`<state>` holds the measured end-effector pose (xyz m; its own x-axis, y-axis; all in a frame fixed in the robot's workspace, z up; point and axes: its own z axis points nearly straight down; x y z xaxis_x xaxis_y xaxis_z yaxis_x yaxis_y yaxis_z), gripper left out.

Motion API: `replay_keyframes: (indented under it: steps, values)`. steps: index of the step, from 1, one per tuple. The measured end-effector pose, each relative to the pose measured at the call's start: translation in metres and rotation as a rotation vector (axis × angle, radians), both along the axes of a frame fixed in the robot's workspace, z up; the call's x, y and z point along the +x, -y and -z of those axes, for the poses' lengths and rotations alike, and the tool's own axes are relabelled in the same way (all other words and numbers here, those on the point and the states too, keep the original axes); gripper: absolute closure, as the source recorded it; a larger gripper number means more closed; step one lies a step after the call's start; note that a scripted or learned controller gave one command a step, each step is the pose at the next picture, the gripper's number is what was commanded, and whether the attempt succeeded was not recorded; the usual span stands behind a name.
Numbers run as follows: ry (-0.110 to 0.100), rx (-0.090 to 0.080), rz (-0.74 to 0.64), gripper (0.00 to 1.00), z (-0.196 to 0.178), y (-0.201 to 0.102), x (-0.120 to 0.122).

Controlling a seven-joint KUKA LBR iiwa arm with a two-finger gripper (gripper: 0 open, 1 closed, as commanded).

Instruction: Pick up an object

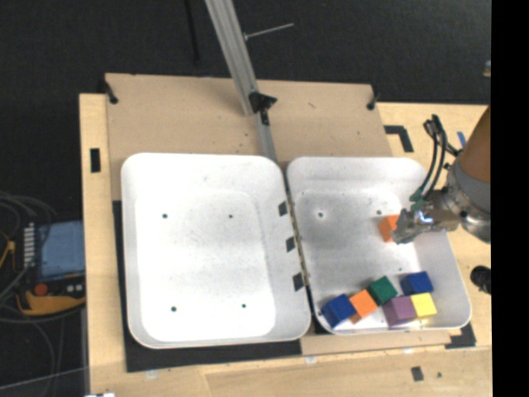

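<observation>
- Over the right bin (331,180), from the one camera up high, I see my gripper (407,228) low near the right wall, with my grey arm (463,205) coming in from the right.
- An orange block (386,228) is right at my tips, touching or almost touching. I cannot tell if my fingers are spread or squeezed, or if the block is really between them. So I will not say I have it.
- What could go wrong: if I only touch one side, the block may slide away or tip over when I lift. If I squeeze a corner, it could pop out and drop back.
- My hand is close to the bin wall. I could bump it.
- More blocks sit in a bunch along the front edge: blue (337,308), orange (364,303), green (382,290), purple (402,309), yellow (424,305) and one more blue (417,284). They touch each other, so grabbing one there could push the rest.
- The blocks look like small hard cubes with flat sides and bright colours. They may be slippery.
- Both bins are white, smooth and shallow, with round corners. The left bin (149,222) has a few dark dots on its floor.
- Under them is a brown board (182,114), flat and dull.
</observation>
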<state>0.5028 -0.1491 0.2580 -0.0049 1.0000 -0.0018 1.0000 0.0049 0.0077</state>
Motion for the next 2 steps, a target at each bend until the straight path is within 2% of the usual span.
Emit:
replay_keyframes:
  steps: [2]
  values:
    - [-0.008,0.002,-0.001,1.0,0.02,-0.083,0.032]
